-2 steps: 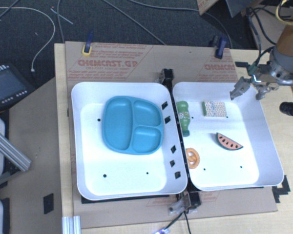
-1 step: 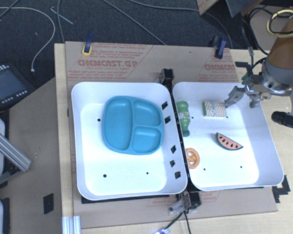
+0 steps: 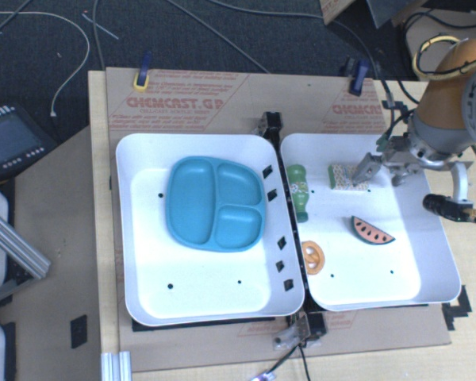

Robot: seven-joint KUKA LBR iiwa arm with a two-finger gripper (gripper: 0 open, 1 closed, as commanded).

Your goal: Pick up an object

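The gripper (image 3: 370, 167) was seen in the right white bin (image 3: 428, 280), its fingers spread apart, just beside a small speckled card (image 3: 343, 176). A green bottle (image 3: 298, 190), a watermelon slice (image 3: 372, 232) and a pretzel (image 3: 312, 255) were scattered nearby; a blue divided plate (image 3: 215, 203) was placed in the left bin (image 3: 198, 296)

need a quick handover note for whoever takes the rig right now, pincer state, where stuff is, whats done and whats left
Pincer: low over the right bin, at its far edge, next to the small speckled card; nothing seen between its fingers.
Right bin: green bottle along the left wall, watermelon slice mid-bin, pretzel near the front left.
Left bin: blue divided plate.
Done: no pick yet.
Left: grasp an object and lift it; the card is nearest.
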